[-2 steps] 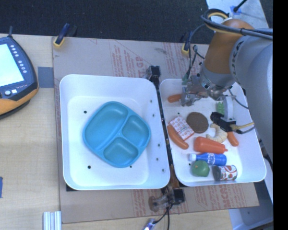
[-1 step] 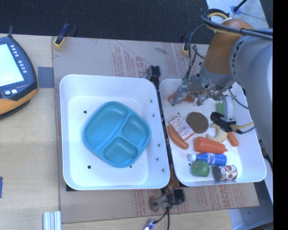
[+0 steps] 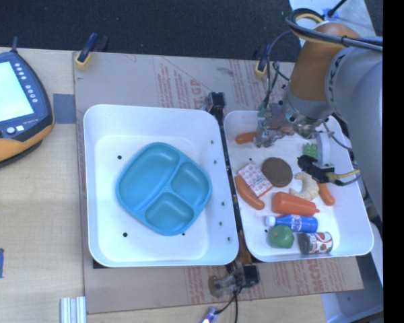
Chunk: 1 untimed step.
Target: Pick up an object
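Can: red and white, lying at right bin's near edge.
Gripper: low over far corner, beside orange sausage; grip unclear.
Left bin: blue plate.

The grey KUKA arm with its orange band above the wrist reaches in from the right at the far side of the scene, bending down toward the left. Its two-finger gripper hangs low at the end of the wrist, pointing downward, cables looping around it.
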{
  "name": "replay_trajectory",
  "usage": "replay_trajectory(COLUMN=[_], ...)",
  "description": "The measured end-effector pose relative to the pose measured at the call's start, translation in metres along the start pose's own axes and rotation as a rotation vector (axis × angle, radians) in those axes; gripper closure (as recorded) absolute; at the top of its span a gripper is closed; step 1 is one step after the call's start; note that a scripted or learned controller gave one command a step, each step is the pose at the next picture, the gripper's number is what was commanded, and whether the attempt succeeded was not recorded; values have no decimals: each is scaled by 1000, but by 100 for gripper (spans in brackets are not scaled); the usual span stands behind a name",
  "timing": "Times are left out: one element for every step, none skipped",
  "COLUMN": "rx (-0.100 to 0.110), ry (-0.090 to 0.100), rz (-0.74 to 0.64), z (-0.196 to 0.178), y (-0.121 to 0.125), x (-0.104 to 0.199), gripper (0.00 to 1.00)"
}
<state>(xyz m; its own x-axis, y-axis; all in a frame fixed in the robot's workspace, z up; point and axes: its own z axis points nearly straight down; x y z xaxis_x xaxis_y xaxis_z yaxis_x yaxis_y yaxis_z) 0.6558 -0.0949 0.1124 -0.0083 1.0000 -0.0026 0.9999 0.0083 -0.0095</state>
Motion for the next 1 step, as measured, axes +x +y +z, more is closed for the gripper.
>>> replay_trajectory(rx=[0], ry=[0], rz=[0], z=[0], y=[0], x=[0], gripper=[0])
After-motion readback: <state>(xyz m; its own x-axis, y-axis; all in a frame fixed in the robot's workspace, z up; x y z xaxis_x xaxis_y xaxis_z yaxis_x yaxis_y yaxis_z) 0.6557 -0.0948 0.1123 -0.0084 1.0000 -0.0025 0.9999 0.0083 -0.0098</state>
